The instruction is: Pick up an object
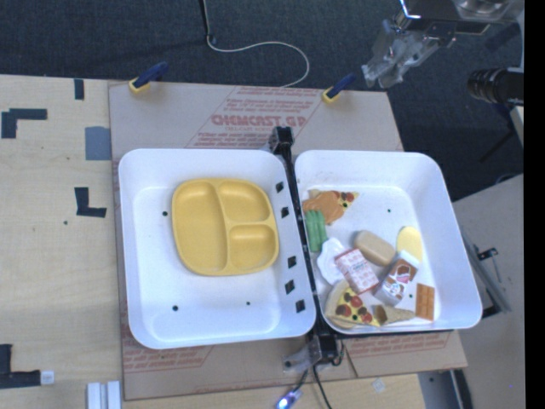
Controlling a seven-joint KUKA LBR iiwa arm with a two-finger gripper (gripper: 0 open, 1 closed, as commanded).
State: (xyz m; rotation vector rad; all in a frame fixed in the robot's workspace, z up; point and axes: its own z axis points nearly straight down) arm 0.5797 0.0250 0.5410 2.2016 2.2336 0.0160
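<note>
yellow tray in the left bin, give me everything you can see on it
The yellow divided plate lies flat, right side up, on the floor of the left bin, slightly above its centre and rotated a little against the bin's edges. It looks like smooth moulded plastic, a rounded rectangle with a raised rim and three compartments: one large at the left, two smaller stacked at the right. All three hold nothing. It touches only the bin floor, apart from the walls. The gripper hangs far off, beyond the right bin.
</note>
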